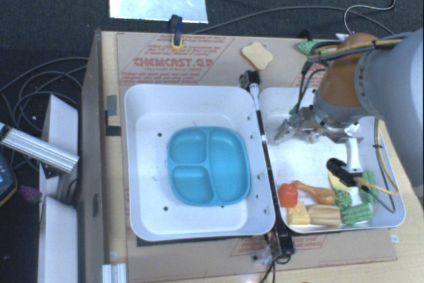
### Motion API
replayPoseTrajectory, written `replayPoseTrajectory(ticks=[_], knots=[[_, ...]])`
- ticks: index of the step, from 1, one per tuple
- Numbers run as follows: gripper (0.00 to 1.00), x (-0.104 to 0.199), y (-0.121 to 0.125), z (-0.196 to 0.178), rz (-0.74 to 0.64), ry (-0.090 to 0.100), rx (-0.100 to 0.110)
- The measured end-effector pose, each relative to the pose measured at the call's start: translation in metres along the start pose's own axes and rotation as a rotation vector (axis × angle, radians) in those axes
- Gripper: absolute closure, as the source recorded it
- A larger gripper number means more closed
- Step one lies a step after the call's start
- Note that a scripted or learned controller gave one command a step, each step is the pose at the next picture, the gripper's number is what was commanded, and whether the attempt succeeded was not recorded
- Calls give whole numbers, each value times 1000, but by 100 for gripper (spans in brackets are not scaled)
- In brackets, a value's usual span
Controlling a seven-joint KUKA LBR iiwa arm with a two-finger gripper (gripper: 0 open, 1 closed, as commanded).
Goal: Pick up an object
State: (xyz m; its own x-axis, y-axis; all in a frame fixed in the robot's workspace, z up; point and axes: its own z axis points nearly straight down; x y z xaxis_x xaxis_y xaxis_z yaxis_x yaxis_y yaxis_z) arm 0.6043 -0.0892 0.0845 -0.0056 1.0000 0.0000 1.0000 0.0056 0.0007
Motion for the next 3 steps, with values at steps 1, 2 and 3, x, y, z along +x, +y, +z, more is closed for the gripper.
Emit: replayPoseTrajectory(ticks=[1,2,3], knots=[[100,0,1,-11,-2,0,-2],[100,0,2,-22,-4,1,-4],[100,0,2,-32,-6,1,-6]])
